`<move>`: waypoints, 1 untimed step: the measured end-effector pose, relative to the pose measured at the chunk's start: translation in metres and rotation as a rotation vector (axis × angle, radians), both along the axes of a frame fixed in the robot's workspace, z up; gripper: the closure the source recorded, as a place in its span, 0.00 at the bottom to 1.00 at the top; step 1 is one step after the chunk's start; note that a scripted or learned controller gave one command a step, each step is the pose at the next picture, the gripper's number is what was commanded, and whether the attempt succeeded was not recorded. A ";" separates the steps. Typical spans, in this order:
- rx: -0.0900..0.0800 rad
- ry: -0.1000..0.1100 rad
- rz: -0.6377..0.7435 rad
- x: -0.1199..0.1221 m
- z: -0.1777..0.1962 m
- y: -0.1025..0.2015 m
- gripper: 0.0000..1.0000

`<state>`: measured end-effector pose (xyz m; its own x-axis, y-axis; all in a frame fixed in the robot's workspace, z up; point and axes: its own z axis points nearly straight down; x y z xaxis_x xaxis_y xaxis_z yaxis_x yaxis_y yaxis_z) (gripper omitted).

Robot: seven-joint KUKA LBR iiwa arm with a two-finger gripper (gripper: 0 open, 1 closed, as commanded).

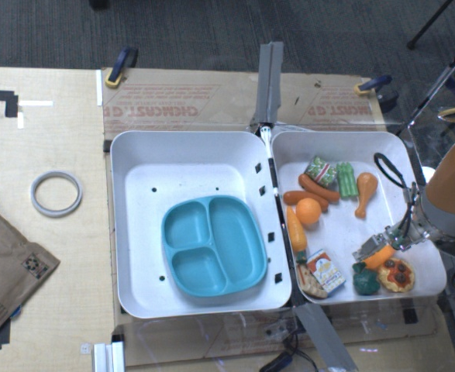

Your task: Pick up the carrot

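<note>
1. Gripper low in right bin, near its right wall – jaw opening cannot be made out.
2. Carrot lies directly under fingertips, between broccoli and pizza slice.

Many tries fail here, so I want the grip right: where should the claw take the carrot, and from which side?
Probably from straight above, closing across the narrow orange body of the carrot rather than its bushy green top. It lies flat and slanted, with the pizza slice close beside it, so a side approach looks crowded. The claw sits by its upper end.
</note>
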<state>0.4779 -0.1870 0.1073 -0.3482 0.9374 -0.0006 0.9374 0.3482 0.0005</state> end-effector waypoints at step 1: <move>0.001 -0.002 0.129 0.001 -0.015 -0.002 0.00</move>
<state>0.4789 -0.1894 0.0919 -0.4659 0.8848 -0.0007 0.8848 0.4659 0.0021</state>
